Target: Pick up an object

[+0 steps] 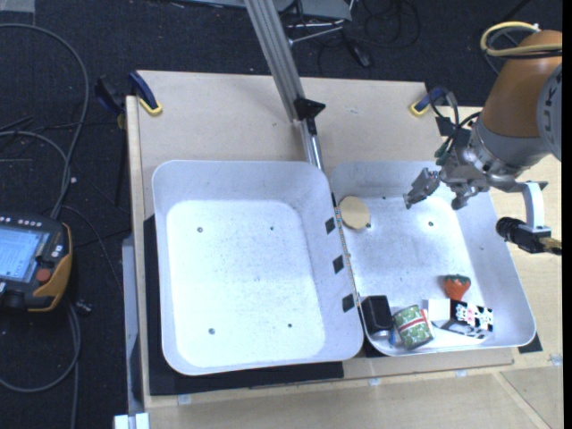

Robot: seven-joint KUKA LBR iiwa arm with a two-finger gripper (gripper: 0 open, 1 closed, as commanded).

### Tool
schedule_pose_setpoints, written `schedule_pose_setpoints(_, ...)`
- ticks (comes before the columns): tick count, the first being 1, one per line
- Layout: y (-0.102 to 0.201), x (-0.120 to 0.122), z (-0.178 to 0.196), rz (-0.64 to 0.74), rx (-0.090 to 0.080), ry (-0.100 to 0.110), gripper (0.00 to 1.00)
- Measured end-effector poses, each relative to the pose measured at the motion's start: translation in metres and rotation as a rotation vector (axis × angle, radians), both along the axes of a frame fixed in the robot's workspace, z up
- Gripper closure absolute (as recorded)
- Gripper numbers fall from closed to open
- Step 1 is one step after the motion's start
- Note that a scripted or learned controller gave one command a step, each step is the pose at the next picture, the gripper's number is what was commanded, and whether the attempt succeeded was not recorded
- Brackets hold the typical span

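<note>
Claw (440, 191) spread and empty, poised over the far end of the right bin (500, 266); nothing gripped.

Its two fingers stand visibly apart with bare bin floor between them, so no pick has been made. The candidate objects lie elsewhere in the same bin: a pale round disc (355, 213) near the dividing edge, to the claw's left in view, and a cluster at the near end comprising a red piece (457, 286), a green-patterned can (412, 325), a black block (376, 312) and a black-and-white item (471, 317). The cluster sits crowded against the near wall, which would hamper a clean closure; the disc lies alone and is judged the easier target. The left bin (179, 186) holds no objects.
</note>
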State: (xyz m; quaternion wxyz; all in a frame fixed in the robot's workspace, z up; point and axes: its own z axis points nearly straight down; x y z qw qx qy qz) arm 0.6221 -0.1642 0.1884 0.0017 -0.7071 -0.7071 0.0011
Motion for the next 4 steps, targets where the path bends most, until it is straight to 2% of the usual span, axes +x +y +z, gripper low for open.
schedule_pose_setpoints(2, 0.0, -0.003, -0.094, 0.0, 0.0, 0.0, 0.0)
schedule_pose_setpoints(3, 0.0, -0.002, -0.082, 0.0, -0.001, -0.005, 1.0)
schedule_pose_setpoints(4, 0.0, 0.004, -0.02, 0.0, -0.002, -0.008, 1.0)
